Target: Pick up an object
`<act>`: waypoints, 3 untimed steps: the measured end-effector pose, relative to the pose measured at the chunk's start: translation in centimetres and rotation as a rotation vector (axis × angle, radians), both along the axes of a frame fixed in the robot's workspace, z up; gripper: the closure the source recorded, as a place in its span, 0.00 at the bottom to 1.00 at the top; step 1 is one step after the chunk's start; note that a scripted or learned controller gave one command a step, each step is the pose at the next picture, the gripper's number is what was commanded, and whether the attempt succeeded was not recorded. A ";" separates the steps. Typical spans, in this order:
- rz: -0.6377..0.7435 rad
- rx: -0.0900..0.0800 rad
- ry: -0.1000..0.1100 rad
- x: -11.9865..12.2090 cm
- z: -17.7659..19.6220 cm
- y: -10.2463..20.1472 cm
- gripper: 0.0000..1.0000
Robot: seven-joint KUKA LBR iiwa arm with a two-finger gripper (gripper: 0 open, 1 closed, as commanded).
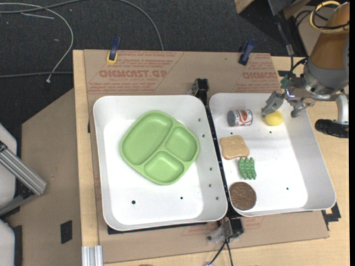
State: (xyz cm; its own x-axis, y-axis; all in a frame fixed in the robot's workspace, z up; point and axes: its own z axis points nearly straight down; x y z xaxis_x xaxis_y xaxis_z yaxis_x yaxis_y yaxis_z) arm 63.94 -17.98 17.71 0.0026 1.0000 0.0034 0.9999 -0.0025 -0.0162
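Hovering with fingers apart near the right bin's (310, 148) far edge, our gripper (284, 105) should drop squarely over the lemon (273, 118), clear of the can (239, 117), before closing.

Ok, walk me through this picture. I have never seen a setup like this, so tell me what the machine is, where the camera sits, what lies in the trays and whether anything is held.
One camera looks down at a slant on a bench with two shallow white bins side by side. The machine is a robot arm, grey with an orange band, reaching in from the right. At its end is a gripper with two fingers for picking things up.

The left bin holds a green divided plate. The right bin holds a small can lying on its side, a yellow object, a toast-like slice, a small green item and a brown round disc.

The gripper hangs over the far end of the right bin, right by the yellow object. I cannot tell whether it grips anything.
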 end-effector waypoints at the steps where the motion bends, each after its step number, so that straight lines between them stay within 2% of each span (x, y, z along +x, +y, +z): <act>1: 0.003 -0.003 -0.015 0.3 1.0 0.0 0.00; 2: 0.002 -0.001 -0.009 -0.2 -5.0 -0.6 0.00; 3: 0.003 -0.002 -0.012 -0.2 -9.4 -0.5 0.00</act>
